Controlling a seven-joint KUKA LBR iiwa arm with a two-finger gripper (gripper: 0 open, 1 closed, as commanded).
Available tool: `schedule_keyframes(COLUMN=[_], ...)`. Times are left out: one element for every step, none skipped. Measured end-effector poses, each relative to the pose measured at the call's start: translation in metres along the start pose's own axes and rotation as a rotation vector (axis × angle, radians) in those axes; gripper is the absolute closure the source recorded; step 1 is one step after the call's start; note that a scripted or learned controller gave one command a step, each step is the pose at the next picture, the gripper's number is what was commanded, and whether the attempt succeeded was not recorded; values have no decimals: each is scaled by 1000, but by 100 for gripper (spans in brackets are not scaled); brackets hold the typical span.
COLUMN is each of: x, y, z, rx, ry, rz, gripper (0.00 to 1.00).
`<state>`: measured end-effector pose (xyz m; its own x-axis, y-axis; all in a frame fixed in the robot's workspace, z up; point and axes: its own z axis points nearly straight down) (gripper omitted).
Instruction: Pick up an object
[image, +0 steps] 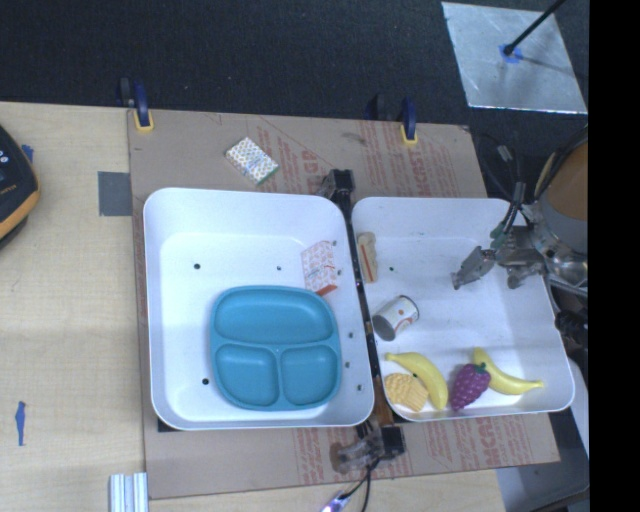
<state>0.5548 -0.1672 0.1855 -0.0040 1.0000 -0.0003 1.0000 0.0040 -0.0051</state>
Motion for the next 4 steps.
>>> schedule_keyframes(x=[10, 67, 17, -17], y=[-56, -79, -11, -79], z=[95, 95, 81, 67], rx=[-1, -1, -4, -2], ry=[1, 1, 0, 1], rz=[-1, -2, 0, 1], gripper=[0, 0, 0, 0])
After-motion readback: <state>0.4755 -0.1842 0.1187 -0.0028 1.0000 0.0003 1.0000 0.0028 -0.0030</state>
